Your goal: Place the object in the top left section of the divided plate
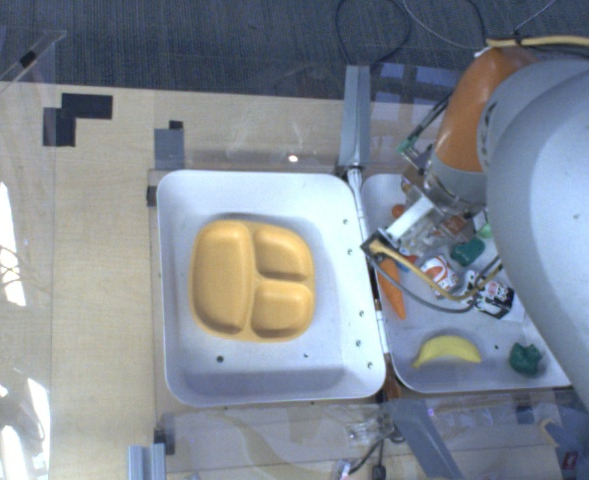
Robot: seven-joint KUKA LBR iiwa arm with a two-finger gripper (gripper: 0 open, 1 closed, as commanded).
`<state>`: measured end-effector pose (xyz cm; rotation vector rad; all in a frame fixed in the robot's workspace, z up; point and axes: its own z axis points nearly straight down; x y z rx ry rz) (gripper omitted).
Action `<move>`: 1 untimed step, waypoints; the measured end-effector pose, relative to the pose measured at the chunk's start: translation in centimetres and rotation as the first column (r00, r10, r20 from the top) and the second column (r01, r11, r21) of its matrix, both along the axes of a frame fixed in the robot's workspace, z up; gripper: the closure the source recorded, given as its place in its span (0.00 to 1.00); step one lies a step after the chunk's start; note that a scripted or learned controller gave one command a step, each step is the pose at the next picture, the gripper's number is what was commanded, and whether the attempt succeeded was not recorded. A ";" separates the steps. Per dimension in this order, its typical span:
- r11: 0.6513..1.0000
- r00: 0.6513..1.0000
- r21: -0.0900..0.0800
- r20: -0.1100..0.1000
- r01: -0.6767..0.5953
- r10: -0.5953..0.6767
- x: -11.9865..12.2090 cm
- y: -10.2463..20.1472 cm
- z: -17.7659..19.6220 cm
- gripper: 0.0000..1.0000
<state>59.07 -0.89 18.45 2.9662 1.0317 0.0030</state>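
A yellow divided plate (224, 278) lies in the left white bin (184, 368); its three sections hold nothing. My gripper (440, 250) is low over the back of the right bin (474, 376), among a cluster of small objects. Close around it are a teal green piece (467, 251) and a red and white item (436, 269). An orange carrot (392, 292) lies along the right bin's left wall, just below the gripper. Nothing can be made out between the fingers.
A yellow banana (448, 349) rests near the right bin's front edge, with a dark green object (525, 358) to its right. A small black and white thing (494, 297) sits by the arm. A raised divider (369, 268) separates the bins. My arm covers the right bin's far side.
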 end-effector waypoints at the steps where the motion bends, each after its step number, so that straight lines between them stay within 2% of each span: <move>1: 0.985 0.985 0.000 0.002 -0.174 0.174 2.3 6.2 0.1 1.00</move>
